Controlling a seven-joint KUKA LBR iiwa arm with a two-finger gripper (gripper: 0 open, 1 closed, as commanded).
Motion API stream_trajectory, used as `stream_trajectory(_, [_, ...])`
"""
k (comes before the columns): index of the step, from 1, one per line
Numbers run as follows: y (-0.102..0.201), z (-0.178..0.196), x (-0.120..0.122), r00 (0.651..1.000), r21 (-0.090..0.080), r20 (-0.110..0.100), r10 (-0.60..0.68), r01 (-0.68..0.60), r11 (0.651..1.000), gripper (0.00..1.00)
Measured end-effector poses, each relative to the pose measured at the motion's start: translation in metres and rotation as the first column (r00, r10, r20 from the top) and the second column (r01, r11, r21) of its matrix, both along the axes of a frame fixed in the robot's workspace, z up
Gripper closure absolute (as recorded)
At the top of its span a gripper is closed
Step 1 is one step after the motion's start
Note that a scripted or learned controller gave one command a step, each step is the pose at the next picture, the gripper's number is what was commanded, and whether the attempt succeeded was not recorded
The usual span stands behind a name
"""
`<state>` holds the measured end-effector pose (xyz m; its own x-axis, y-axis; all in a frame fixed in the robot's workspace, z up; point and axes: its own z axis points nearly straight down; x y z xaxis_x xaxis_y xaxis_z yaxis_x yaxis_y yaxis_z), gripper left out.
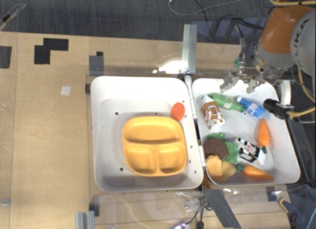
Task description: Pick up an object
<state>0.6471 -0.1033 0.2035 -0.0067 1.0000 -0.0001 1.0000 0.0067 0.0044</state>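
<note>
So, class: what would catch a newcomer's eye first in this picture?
Probably the big yellow divided tray in the left bin, with a small orange object beside its upper right corner. Next, the right bin, crowded with toy food, and the gripper at its far edge.

Both white bins look like smooth, slightly glossy plastic; the yellow divided tray is matt plastic; the bench shows pale wood grain; the bracket between the bins looks like brushed metal
</note>
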Motion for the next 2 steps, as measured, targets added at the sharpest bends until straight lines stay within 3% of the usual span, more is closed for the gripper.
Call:
stream_trajectory(1, [0.018, -0.093, 0.005, 0.991, -0.001, 0.003, 0.131, -0.131, 0.991, 0.0])
stream_trajectory(2, [-0.013, -0.114, -0.069, 0.998, -0.002, 0.006, 0.065, -0.065, 0.998, 0.0])
